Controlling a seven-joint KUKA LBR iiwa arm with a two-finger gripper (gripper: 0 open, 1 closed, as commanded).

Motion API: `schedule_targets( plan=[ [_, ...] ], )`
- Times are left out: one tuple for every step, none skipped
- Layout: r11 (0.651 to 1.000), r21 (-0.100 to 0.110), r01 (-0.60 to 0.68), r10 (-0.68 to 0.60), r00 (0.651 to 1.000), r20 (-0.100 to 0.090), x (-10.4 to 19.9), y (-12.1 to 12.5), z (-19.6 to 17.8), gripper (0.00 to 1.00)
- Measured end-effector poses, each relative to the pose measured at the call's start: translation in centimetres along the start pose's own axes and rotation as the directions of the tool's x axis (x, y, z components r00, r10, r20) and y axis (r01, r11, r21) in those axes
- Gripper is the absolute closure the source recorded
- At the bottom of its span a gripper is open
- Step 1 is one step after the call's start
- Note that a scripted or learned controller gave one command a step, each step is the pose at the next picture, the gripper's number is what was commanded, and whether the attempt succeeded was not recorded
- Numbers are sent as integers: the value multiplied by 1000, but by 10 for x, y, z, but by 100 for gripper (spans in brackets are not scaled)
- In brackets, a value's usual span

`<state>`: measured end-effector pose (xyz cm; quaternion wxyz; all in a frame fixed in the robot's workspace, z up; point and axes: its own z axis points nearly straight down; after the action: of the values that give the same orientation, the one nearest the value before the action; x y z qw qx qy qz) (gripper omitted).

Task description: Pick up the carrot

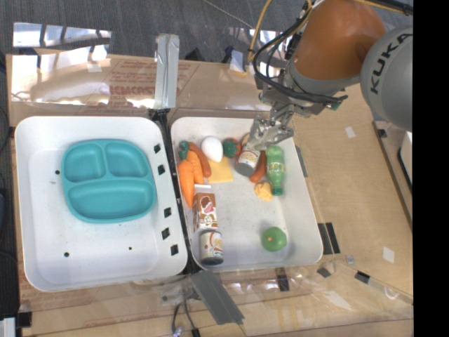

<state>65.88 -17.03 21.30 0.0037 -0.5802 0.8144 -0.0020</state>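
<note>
Worktop point(351, 188): brown board surface carrying two shallow white bins side by side; its far edge is lost under reflective sheeting.

Arm point(337, 34): grey with an orange band, entering above the right bin point(302, 248). Its body is cut off at the top and right of the view, and its bulk hides the bin's far right corner.

Left bin point(35, 251): lies directly beside the right bin and holds a teal divided plate point(107, 180), which sits well apart from the right bin.

Right bin contents, largest first: a tall printed can point(207, 227) lying along the bin's left wall toward the near edge; the carrot point(186, 180), orange, lying lengthwise against the left wall just beyond the can; a green bottle point(275, 168) toward the bin's right side; a yellow slab point(221, 171) near the far centre; a white egg point(212, 147) just beyond the slab; a green round fruit point(274, 239) near the bin's near right corner.

Hand point(261, 137): hangs over the far centre of the right bin, above a small cluster of items that are too crowded to identify. Whether the hand is wide, narrow or gripping cannot be told. It is apart from the carrot.
</note>
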Motion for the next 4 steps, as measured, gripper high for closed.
schedule_targets(
  plan=[
    [994,-8,105,-105,994,-1,25,34,0,100],
    [988,-8,151,-151,989,0,36,-11,25,100],
    [938,-9,345,-345,939,1,14,14,51,100],
    [939,-9,344,-344,939,1,14,14,51,0]
  ],
)
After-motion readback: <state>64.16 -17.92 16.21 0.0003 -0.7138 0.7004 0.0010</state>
